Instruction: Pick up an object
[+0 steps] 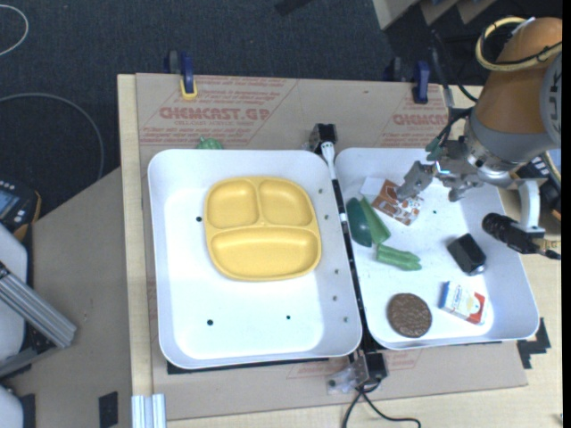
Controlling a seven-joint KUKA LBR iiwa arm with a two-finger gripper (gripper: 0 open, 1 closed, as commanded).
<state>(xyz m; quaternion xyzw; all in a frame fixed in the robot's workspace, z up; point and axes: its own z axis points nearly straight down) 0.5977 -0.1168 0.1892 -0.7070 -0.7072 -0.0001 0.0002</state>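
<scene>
Two bins on tabletop (134, 239). Hand (417, 182) hung over far side of right bin (522, 324), just beside brown-white packet (398, 203). Nearest thing, so likely pick target. Couldn't tell if hand open or closed. Packet sat just clear of green piece (364, 221), so room for grab.

arm (522, 78): cut by rt edge | brown packet (391, 207): part under gripper (416, 187)

Small flat brown-and-white packet with reddish print (396, 203): lies, perhaps with one edge raised, in the upper left part of the right-hand shallow white bin (504, 270), turned askew to its walls.
</scene>
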